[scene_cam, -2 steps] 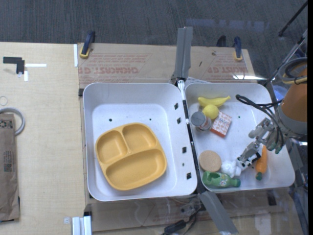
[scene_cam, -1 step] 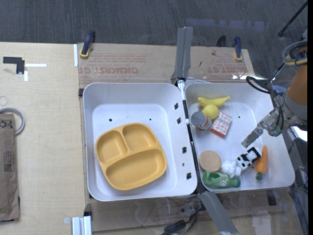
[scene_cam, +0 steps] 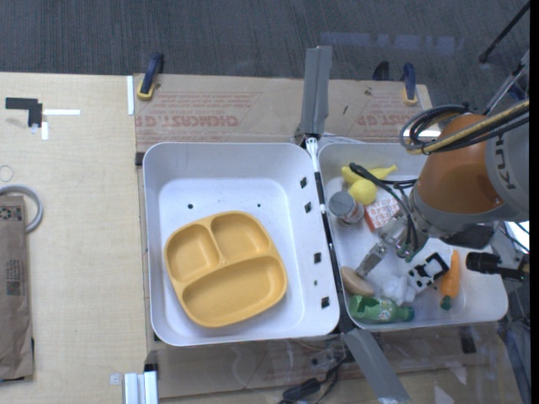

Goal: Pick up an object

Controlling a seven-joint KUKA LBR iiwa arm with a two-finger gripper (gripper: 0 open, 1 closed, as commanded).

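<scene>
Two shallow white bins sit side by side on the bench, and the divider (scene_cam: 317, 95) standing between them serves as the landmark. Left of the divider, the left bin (scene_cam: 160, 225) holds one thing: a yellow plate (scene_cam: 225, 267) with three compartments, lying flat toward the near side. Right of the divider, the right bin (scene_cam: 484, 305) holds a crowded heap. There is one lemon (scene_cam: 363, 191) just right of the divider with one banana (scene_cam: 375, 172) touching it on the far side, one small metal can (scene_cam: 341, 203) nearest the divider, one red and white packet (scene_cam: 383, 215) beside the can, one green bottle (scene_cam: 381, 311) lying along the near wall, one carrot (scene_cam: 451, 283) further right, and one white card with black marks (scene_cam: 429, 266) between the carrot and the clutter. One arm (scene_cam: 459, 171) with its orange band hangs over the right bin, and its gripper (scene_cam: 383, 255) points down into the heap, right of the divider; its fingers stand slightly apart with nothing visibly between them. Behind both bins lies one cardboard sheet (scene_cam: 210, 108) printed with red letters that read as mirrored "CHEWCO", held by two blue clamps (scene_cam: 152, 74). Far left of the divider rests one brown paper bag (scene_cam: 14, 284); its small print is too fine to read.
</scene>
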